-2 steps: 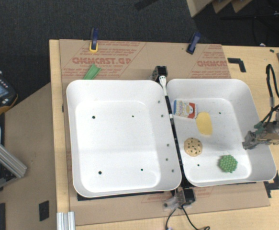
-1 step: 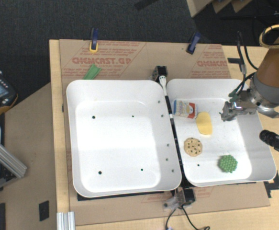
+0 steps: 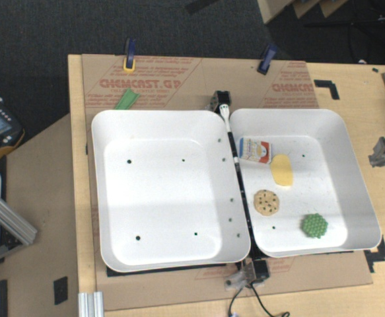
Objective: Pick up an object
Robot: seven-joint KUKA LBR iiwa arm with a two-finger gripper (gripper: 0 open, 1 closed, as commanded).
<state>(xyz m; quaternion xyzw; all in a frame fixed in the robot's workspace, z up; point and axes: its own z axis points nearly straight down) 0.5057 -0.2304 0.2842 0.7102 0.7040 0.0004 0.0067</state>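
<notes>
We are noting four things lying in the right bin (image 3: 350, 177), the bin on the arm's entry side: a small carton (image 3: 254, 150), a yellow block (image 3: 282, 170) just beside it, a cookie (image 3: 266, 203) and a green ball (image 3: 314, 226). The block's long axis is running up-down in view, the carton's across. We are unable to tell the gripper's state.

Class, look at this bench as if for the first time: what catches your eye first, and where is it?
Four small things cluster in the right bin: a milk carton near its left wall, a yellow block beside it, a cookie below, and a green ball toward the front right. The left bin beside it is plain white.
</notes>
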